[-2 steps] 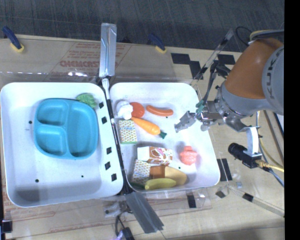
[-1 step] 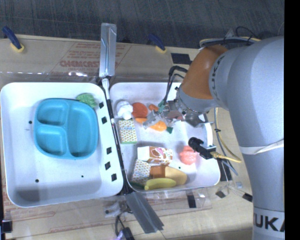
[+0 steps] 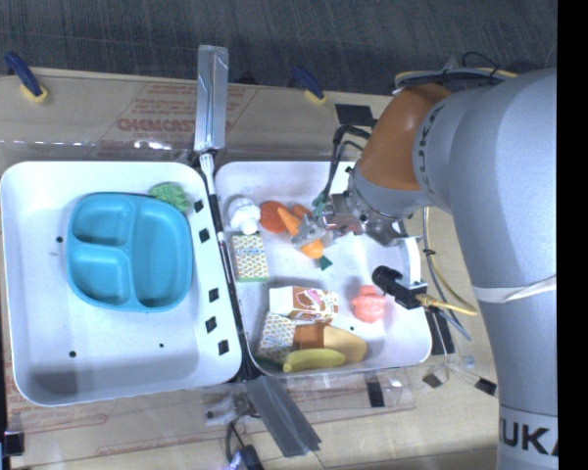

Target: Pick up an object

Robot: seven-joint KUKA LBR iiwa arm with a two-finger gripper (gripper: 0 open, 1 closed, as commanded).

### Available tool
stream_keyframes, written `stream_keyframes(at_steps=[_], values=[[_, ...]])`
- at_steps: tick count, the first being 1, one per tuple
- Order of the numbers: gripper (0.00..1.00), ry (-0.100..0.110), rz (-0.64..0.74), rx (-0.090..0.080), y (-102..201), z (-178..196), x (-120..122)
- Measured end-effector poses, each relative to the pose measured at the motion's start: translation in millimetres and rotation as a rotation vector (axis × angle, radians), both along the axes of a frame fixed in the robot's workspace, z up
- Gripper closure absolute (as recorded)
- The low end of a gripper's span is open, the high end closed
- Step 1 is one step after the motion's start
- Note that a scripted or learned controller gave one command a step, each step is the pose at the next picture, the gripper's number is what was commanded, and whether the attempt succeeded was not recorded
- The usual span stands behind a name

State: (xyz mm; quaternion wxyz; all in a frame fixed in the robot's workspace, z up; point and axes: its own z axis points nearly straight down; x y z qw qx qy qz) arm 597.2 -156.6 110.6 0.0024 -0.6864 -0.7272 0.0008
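Observation:
My gripper (image 3: 318, 228) is low inside the right bin (image 3: 274, 176), near its middle. It hangs just right of an orange food piece (image 3: 274, 216) and directly over a small orange bit (image 3: 316, 250) with a teal scrap (image 3: 324, 260) beside it. Whether anything is gripped is unclear from this angle. The grey arm with its orange band (image 3: 397, 145) reaches in from the right and hides the bin's right side.
Also in the right bin: a white bottle (image 3: 242, 213), a patterned packet (image 3: 249, 258), a small box (image 3: 312, 302), a pink toy (image 3: 369, 305), a banana (image 3: 314, 360) and a brown piece (image 3: 318, 338). The left bin (image 3: 108, 360) holds a blue divided plate (image 3: 129, 251) and a green item (image 3: 173, 196).

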Motion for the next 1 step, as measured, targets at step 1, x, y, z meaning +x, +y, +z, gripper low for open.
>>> stream_keyframes(at_steps=[1], values=[[1.0,-0.002,-0.207,-0.003,4.0,77.2,17.0]])
